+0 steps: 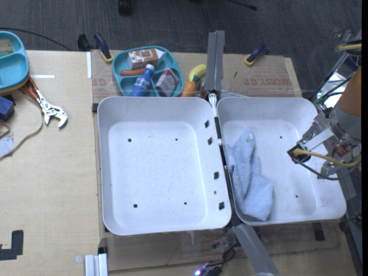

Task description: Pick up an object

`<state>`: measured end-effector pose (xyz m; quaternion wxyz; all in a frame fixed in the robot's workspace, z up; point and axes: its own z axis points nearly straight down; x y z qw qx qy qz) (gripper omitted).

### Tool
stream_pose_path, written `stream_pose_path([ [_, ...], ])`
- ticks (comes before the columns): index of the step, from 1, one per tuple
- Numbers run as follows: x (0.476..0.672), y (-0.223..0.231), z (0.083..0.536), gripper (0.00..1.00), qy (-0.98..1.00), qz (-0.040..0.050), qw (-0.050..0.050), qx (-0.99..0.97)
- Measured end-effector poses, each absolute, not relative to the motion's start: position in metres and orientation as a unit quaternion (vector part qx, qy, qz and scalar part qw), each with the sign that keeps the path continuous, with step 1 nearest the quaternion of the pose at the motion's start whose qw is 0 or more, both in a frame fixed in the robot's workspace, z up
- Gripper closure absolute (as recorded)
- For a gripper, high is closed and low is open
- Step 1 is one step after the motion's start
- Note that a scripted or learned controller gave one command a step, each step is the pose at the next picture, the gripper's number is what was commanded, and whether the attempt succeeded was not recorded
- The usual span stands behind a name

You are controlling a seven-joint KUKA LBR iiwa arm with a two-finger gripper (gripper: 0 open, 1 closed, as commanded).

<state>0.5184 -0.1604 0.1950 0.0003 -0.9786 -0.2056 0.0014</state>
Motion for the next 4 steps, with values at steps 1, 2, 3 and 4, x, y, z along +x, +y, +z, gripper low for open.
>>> stream_pose_path([
  [1,0.533,-0.216,0.203,0.00,-0.147,0.0022,0.000,-0.989],
  [2,0.483,-0.222,0.154,0.00,-0.099,0.0029,0.001,-0.995],
  [3,0.477,-0.222,0.136,0.00,-0.099,0.0020,0.001,-0.995],
  [4,0.477,-0.222,0.139,0.00,-0.099,0.0016,0.001,-0.995],
])
